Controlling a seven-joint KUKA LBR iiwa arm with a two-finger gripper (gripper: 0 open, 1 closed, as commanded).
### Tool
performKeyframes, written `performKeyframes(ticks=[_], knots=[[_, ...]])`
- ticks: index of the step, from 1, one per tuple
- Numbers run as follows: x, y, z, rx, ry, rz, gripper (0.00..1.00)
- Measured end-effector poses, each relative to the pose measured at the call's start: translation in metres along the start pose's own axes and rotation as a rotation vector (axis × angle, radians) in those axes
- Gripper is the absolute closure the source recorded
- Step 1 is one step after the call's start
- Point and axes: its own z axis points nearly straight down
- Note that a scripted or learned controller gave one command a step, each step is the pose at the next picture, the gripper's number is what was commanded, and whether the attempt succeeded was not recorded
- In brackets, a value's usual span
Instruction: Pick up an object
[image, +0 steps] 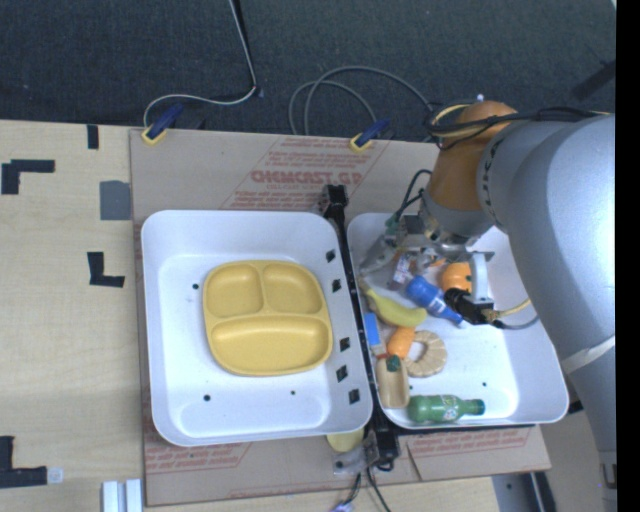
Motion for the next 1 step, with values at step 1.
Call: performKeyframes(ticks=[1], knots=[[-0.0014, 0.0008, -0.0147, -0.007, -0.001, 0.001, 1.0]])
